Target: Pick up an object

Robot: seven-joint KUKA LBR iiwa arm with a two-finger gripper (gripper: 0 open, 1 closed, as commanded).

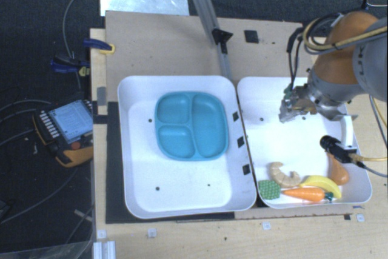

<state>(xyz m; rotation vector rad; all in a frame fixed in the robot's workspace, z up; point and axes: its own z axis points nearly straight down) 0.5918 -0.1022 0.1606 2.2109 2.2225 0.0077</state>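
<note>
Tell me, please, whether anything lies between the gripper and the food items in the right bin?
Nothing visible does: bare white bin floor separates the gripper from the banana, carrot and shrimp-like piece.

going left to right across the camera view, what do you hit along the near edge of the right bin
green textured piece → orange carrot → yellow banana, with a tan curled piece lying just behind the carrot's left end.

Count: two white bins [182, 200], one blue divided plate [192, 125], one banana [321, 182], one carrot [303, 194], one croissant [284, 175].
</note>
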